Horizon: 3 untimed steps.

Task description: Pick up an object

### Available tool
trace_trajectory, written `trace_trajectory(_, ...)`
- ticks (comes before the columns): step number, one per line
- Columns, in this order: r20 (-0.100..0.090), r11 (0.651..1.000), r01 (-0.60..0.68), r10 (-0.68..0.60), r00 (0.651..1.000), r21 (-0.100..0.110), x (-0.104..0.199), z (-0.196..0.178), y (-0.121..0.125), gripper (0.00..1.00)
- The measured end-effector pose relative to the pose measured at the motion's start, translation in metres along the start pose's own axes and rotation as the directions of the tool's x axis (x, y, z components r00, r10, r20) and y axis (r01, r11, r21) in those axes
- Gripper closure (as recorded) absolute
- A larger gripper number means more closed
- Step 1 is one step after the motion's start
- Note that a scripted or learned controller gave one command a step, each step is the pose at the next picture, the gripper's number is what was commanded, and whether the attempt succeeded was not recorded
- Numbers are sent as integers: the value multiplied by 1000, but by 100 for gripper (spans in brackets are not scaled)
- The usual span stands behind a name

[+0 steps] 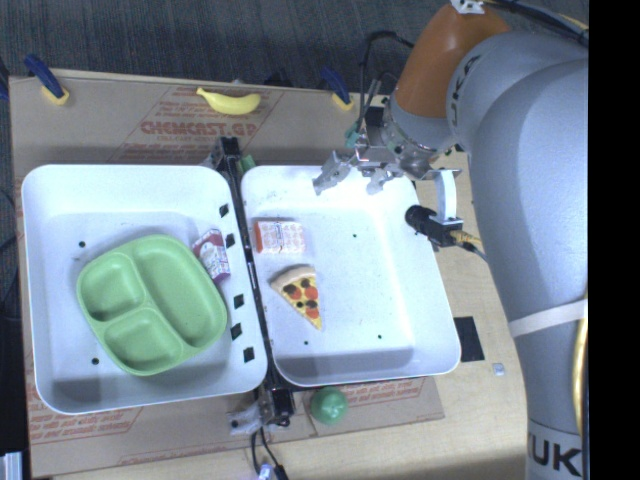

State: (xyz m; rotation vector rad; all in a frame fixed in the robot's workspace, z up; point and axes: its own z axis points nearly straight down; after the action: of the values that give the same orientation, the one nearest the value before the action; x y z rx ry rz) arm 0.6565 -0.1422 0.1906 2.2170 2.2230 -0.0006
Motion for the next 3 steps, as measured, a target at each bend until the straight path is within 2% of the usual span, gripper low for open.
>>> trace_trajectory(1, -2, 1000, 1, -1, 1000, 5, -69, 100, -1, 0)
trace_trajectory(2, -2, 1000, 7, -7, 1000, 4, -68, 88, 0, 100)
trace_trajectory(3, -3, 1000, 3, -3, 1000, -2, 4, 7, 1, 100)
